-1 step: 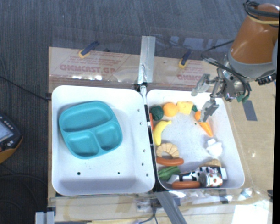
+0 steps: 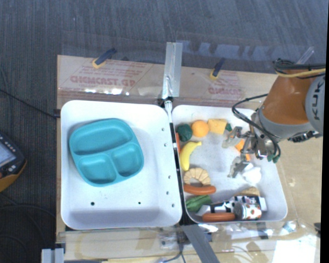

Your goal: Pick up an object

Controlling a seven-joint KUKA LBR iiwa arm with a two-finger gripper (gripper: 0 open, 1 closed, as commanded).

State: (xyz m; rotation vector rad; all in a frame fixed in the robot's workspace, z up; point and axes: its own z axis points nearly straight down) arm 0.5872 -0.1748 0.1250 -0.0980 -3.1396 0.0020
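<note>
My gripper [image 2: 235, 152] hangs low over the right part of the right bin [image 2: 276, 183], its two fingers spread apart and open. One fingertip [image 2: 231, 137] is near a yellow block [image 2: 217, 126]; the other [image 2: 238, 167] is beside a white lump [image 2: 253, 173]. A small orange piece [image 2: 241, 148] shows near the palm; whether it is a toy or part of the hand is unclear. Toy food lies to the left: an orange [image 2: 199, 128], a banana [image 2: 188, 154], a ridged bread piece [image 2: 198, 176].
Along the bin's front lie a red sausage [image 2: 199, 189], a green vegetable [image 2: 198, 201], another red sausage [image 2: 218, 216] and a black-and-white box [image 2: 247, 206]. The left bin [image 2: 151, 198] holds a blue divided plate [image 2: 105, 150]. The arm's orange band [image 2: 286, 103] looms at the right.
</note>
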